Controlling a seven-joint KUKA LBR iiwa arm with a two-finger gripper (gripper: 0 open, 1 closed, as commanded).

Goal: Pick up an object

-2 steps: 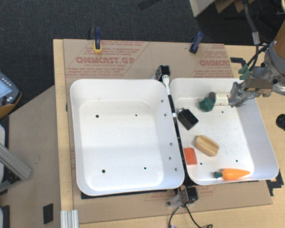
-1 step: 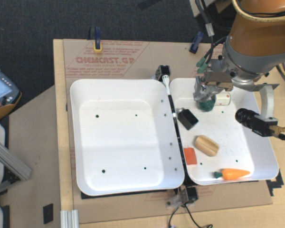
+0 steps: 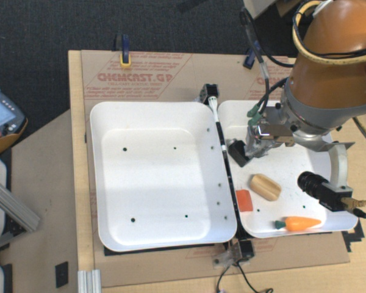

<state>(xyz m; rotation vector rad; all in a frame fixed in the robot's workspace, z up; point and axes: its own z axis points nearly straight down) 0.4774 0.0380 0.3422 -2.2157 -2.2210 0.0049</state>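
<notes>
The right bin [image 3: 311,163] holds a tan rounded block [image 3: 265,187], a small red block [image 3: 244,201] against its left wall, and an orange carrot with a green tip [image 3: 299,223] near its front edge. My gripper [image 3: 256,144] hangs low over the bin's back left part, under the orange-banded wrist [image 3: 332,47]. It is behind and slightly left of the tan block, and apart from it. A dark piece [image 3: 236,152] sits just left of the gripper by the bin wall; whether it is an object or part of the tool is unclear.
The left bin [image 3: 110,127] lies beside the right one, and their walls meet at a black strip [image 3: 222,151]. A black cylindrical part [image 3: 317,189] juts over the right bin's right side. Blue clamps [image 3: 125,49] hold the cardboard base at the back.
</notes>
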